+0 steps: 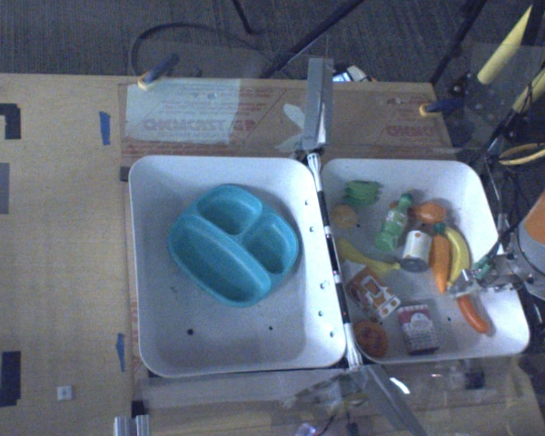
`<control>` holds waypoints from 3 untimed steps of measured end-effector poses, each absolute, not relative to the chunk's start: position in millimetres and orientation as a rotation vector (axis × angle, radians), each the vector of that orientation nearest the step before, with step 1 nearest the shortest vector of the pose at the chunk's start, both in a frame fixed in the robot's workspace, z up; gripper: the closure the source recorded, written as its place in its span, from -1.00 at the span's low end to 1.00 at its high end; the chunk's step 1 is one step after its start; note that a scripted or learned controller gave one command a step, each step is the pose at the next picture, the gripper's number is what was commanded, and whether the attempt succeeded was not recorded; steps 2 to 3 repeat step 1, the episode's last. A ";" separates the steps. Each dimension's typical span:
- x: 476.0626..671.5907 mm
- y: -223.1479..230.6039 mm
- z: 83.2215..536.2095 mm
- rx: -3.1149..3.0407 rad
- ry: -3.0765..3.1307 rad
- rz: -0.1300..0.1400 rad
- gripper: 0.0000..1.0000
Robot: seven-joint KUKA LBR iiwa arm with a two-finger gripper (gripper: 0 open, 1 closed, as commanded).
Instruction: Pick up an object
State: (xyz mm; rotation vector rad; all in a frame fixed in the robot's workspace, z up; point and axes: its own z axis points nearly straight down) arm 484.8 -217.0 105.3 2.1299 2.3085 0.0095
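At the near edge of the right bin (pixel 504 339), a red box (pixel 418 328) lies at about 6 o'clock, with a round brown item (pixel 372 338) just beside it at 7 o'clock. A small printed packet (pixel 372 293) sits a little farther in, toward 8 o'clock. At 4 o'clock lies an orange sausage-shaped piece (pixel 476 315), and the gripper (pixel 469 284) hangs just above its far end, reaching in from 3 o'clock. Whether the gripper is released or clenched cannot be told, and nothing can be seen held in it.

Toward the bin's middle, a yellow banana (pixel 367 256) lies at 9 o'clock. A white can (pixel 416 251) rests near the centre. A carrot (pixel 440 262) and a second banana (pixel 460 248) lie side by side just right of the can, close to the gripper. Farther on stand a green bottle (pixel 393 225), tilted, and an orange fruit (pixel 429 213) at 1 o'clock. A lemon (pixel 344 215) lies at 10 o'clock, and a green item (pixel 363 192) at 11 o'clock by the far wall.

The left bin (pixel 154 334) holds a teal tray (pixel 234 243), centred.
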 end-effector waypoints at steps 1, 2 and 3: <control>504.8 -169.3 236.5 2.222 2.219 0.001 1.00; 504.8 -169.3 236.5 2.222 2.219 0.001 1.00; 504.8 -169.3 236.5 2.222 2.219 0.001 1.00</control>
